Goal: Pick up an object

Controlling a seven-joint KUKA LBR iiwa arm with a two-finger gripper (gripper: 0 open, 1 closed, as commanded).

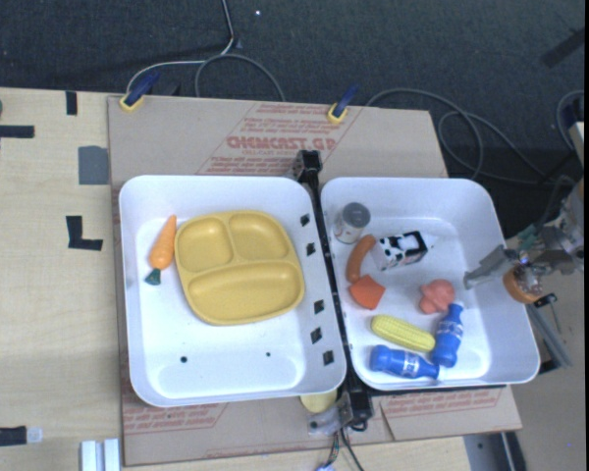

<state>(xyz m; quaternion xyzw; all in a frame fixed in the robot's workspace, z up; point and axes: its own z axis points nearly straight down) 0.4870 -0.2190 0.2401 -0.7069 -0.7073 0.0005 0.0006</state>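
At the near edge of the right bin [501, 214], a blue bottle [402, 363] is seen lying on its side, with a second blue bottle [449, 334] just beside it and a yellow corn cob [403, 334] touching or nearly touching both. Slightly farther in, a pink lump [436, 295] and an orange block [366, 291] are found, then an orange sausage-like piece [357, 256], a black-and-white cow figure [402, 249] and, farthest, a grey can [351, 221].

The pincer [491, 263] is placed at the bin's right wall, above the rim and apart from every object; nothing is held between its fingers. Whether they are spread or pressed together cannot be told, since the tip is small and blurred.

For the step in hand, an isolated target would probably be best chosen: the pink lump is nearest the pincer and stands clear of its neighbours, so a straight descent centred over it is judged safest. The clustered bottles and corn would likely be disturbed by a grasp.

In the left bin [137, 292], a yellow divided plate [240, 268] and a carrot [162, 243] are lying. The arm itself is cut off at the right, and its wrist details are hard to make out.
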